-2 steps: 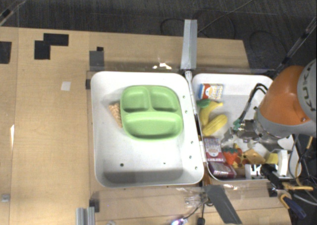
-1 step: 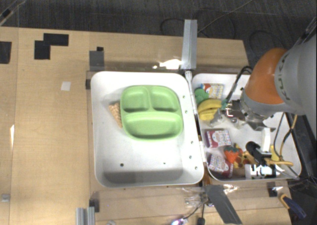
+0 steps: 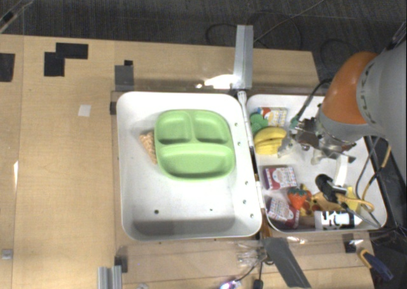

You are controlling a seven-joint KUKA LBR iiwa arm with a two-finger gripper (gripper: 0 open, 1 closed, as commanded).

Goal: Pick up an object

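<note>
gripper (image 3: 304, 143) low in right bin (image 3: 375, 183) — near banana (image 3: 269, 140); clutter crowds front edge

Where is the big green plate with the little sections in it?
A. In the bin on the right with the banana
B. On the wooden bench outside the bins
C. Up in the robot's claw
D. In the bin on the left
D. The green plate lies flat in the left bin, while the banana and the other small things sit in the right bin, under the arm.
</note>
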